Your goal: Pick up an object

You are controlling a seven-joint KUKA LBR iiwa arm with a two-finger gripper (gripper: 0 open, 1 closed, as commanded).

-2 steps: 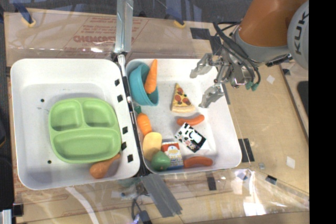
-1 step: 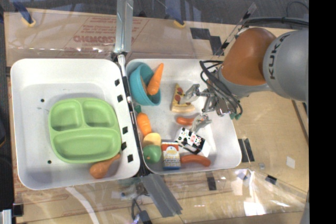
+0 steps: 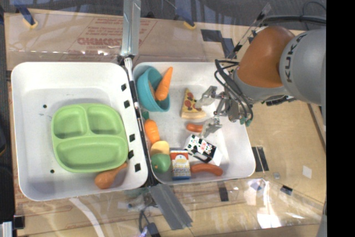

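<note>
The left bin [image 3: 33, 136] holds a green divided plate [image 3: 89, 137] and a brown toy at its near edge [image 3: 108, 177]. In the right bin [image 3: 244, 152], a carrot [image 3: 163, 84] leans in a teal bowl [image 3: 145, 89]. The pizza slice [image 3: 191, 105] lies just beside the gripper [image 3: 212, 111], which hangs open over a small red piece [image 3: 195, 127], seemingly holding nothing. Closing here could clip the pizza slice or slip off the flat piece; the crowded lower corner invites nudging neighbours.
</note>
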